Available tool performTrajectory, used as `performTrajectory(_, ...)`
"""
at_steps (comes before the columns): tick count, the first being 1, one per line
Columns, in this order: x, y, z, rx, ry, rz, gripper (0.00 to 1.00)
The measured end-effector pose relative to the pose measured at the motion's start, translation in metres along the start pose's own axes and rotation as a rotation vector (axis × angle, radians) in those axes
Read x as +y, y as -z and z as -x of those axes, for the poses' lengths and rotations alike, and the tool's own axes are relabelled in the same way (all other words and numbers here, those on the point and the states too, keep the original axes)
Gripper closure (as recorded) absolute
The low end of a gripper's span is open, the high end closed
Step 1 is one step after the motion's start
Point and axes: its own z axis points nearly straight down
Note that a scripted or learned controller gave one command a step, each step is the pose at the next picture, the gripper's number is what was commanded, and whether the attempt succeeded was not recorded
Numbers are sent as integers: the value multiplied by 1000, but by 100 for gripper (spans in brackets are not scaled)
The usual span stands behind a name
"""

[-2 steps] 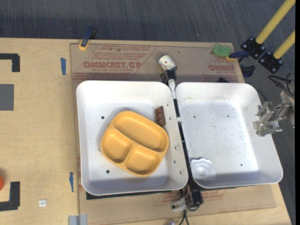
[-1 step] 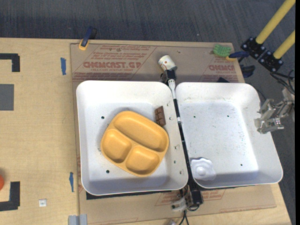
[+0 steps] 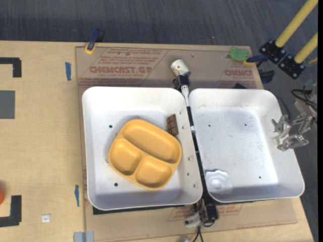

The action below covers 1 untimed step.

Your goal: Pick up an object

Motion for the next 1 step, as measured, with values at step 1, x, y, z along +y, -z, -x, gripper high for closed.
performTrajectory(1,3,26,-7,-2,428,-2,100)
